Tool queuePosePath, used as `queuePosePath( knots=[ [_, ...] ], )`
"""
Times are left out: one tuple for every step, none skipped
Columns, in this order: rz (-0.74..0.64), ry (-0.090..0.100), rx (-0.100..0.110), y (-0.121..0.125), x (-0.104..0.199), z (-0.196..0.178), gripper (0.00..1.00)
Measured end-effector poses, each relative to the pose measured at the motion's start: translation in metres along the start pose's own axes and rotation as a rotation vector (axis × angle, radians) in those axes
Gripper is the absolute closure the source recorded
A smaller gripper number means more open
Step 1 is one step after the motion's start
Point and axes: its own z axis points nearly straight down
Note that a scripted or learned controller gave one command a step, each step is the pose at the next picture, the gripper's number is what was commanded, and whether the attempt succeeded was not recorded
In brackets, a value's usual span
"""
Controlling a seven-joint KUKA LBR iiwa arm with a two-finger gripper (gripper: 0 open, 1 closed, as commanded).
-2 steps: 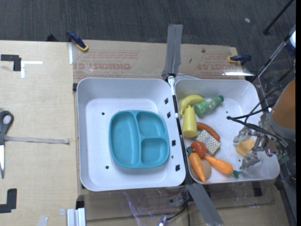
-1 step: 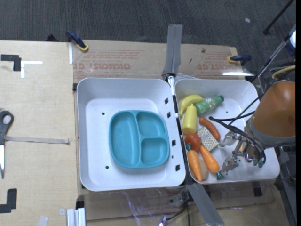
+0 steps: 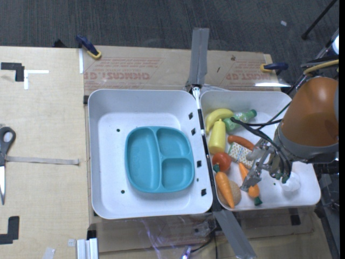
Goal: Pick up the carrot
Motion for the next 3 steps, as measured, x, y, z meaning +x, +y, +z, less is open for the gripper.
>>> queuePosePath(
  knots=[
    [0.230,0.000,-0.002,-0.002,-0.002,0.053,0.00],
    [0.227,-0.008,-0.005,-0.001,-0.004,0.043,1.00],
    [0.509,0.000,0.001,0.043,0.021,-0.040,1.00]
  ],
)
